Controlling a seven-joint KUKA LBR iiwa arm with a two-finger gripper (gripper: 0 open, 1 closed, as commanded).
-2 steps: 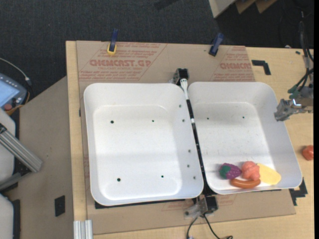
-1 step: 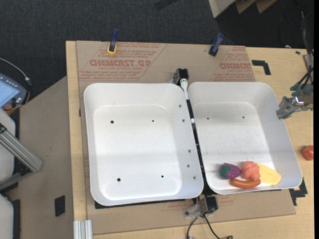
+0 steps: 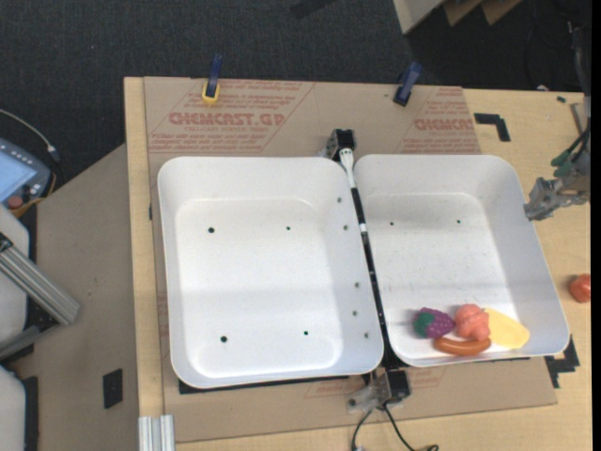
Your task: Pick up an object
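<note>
Several small toys lie bunched in the near corner of the right bin (image 3: 441, 195). They are a purple grape bunch (image 3: 434, 322), a pink-orange lumpy piece (image 3: 472, 319), a flat yellow piece (image 3: 508, 330) and an orange sausage-shaped piece (image 3: 460, 346). They touch one another. My gripper (image 3: 547, 198) shows as a small grey shape at the right bin's far right rim, well behind the toys and apart from them. Nothing is visibly held in it.
The left bin (image 3: 263, 271) sits beside the right one, with a black divider strip (image 3: 362, 242) between them. A small red-orange object (image 3: 580, 288) lies on the cardboard bench outside the right bin. Blue clamps (image 3: 408, 83) hold the board's far edge.
</note>
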